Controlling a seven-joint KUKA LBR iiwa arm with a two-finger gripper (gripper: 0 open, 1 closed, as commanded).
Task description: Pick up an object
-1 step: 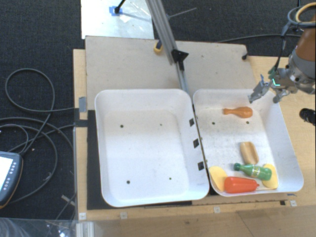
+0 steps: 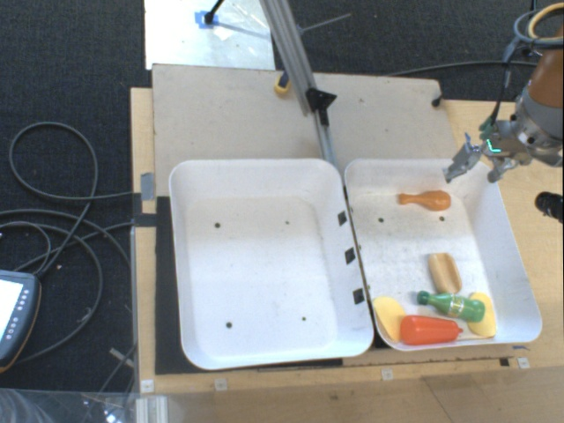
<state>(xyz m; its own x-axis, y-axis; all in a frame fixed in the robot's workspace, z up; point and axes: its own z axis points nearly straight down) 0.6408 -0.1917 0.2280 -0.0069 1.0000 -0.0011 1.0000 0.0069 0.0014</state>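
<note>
My gripper (image 2: 478, 166) hangs over the far right corner of the right bin (image 2: 515, 263), its two fingers spread open with nothing between them. An orange-brown drumstick-shaped toy (image 2: 426, 201) lies in the bin just left of and below the gripper. Nearer the front lie a tan bread roll (image 2: 444, 271), a green bottle (image 2: 454, 305), a red-orange carrot-like piece (image 2: 429, 329) and a yellow piece (image 2: 388, 311) partly under them.
The left bin (image 2: 256, 263) sits beside the right one, sharing a middle rim with black clips. A slanted metal pole (image 2: 295, 51) crosses the back of the bench. Cables and a pendant lie on the floor at left.
</note>
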